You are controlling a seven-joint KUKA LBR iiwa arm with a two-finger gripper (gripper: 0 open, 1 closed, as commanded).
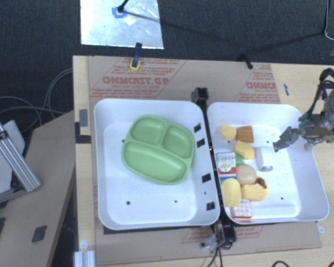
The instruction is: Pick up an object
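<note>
I see the gripper (283, 143) hanging over the right bin (306, 204), near its right wall; whether it is spread or pressed together I cannot tell. Left of it the toy food pile (240, 174) runs lengthwise along the bin's left wall, leaving bare floor rightward.

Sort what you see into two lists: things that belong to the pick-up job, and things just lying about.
Job: gripper; food items clustered in the right bin.

Lying about: green divided plate in the left bin; foil sheet; clamp.
</note>
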